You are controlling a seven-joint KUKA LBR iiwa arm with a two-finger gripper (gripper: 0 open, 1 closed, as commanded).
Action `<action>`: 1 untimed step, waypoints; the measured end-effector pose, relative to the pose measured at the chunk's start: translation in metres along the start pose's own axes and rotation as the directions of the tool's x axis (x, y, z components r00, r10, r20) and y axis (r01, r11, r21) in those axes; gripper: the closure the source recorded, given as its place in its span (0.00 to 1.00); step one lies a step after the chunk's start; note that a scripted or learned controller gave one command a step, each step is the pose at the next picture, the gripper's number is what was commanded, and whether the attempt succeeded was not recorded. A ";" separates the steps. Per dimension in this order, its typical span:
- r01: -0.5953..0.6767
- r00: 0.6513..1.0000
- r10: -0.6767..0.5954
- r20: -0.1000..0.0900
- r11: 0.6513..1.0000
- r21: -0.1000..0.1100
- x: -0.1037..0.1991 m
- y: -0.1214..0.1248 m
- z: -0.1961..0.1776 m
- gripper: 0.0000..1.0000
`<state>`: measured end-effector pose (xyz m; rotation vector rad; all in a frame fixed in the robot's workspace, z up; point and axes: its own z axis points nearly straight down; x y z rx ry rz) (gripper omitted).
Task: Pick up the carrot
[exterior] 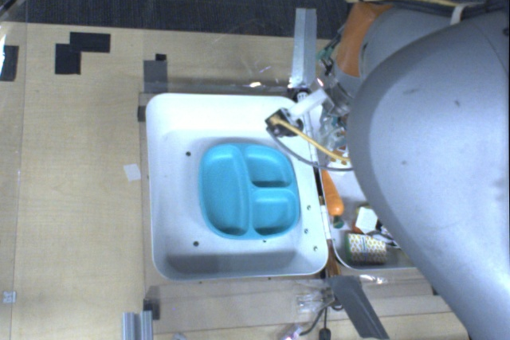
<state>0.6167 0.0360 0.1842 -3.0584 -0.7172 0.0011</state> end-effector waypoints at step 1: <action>-0.042 0.999 0.042 -0.004 0.999 0.000 0.044 -0.041 -0.044 1.00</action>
